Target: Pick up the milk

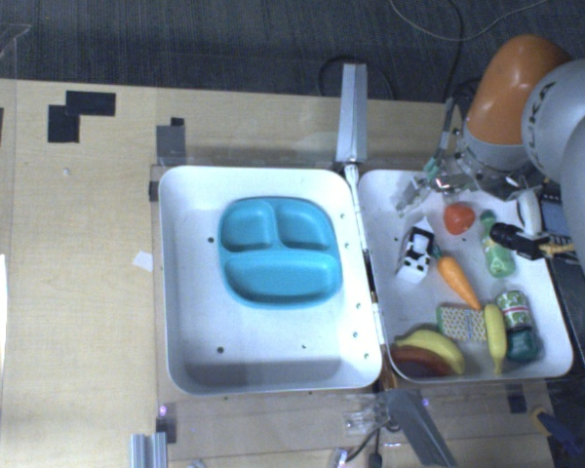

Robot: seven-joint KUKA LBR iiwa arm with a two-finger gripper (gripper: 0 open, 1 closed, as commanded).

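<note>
Milk carton (417, 252), white with black patches: standing in the right bin (564, 359), close to the wall that divides it from the left bin (175, 291). Nothing gripping it.

Gripper (435, 179): above the milk in the view, over the far end of the same bin, apart from the carton with bare white floor between. Hanging from the grey arm (565, 115) under its orange band (507, 86). Too blurred and tangled with its own metal parts to tell whether open or closed; nothing seen held in it.

Around the milk:
- carrot (458, 279) just beside it on the right, slanting down and away.
- tomato (458, 218) up and to the right of it, near the gripper.
- green bottle (497, 253) further right, past the carrot.
- bananas (431, 345) below it, at the near end of the bin, lying on something dark red (419, 363).
- a patterned flat piece (460, 320) below the carrot, and a second banana (494, 334) and a can (514, 310) further right of that.

Left of the milk, across the dividing wall: blue divided plate (278, 252) in the middle of the left bin.
</note>
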